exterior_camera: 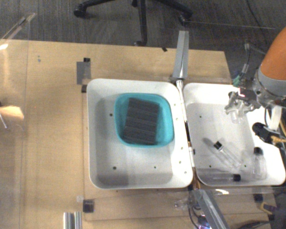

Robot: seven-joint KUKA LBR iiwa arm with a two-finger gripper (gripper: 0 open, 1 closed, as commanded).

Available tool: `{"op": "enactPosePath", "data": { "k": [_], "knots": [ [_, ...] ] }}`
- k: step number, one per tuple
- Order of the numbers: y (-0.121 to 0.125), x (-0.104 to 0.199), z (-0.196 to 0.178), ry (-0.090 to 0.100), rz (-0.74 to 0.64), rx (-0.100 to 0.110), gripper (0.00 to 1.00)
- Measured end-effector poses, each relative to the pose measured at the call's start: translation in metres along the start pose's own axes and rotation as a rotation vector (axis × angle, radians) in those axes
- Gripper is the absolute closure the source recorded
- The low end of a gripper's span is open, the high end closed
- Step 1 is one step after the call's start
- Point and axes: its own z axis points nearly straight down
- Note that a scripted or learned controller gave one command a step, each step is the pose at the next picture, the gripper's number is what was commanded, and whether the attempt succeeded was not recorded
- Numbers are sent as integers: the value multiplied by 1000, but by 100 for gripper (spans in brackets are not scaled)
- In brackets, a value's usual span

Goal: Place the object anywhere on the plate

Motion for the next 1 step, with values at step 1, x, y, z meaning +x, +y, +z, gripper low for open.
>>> {"op": "enactPosePath", "data": {
  "k": [1],
  "knots": [
    [0,0,0,0,0,0,0]
  ]
}}
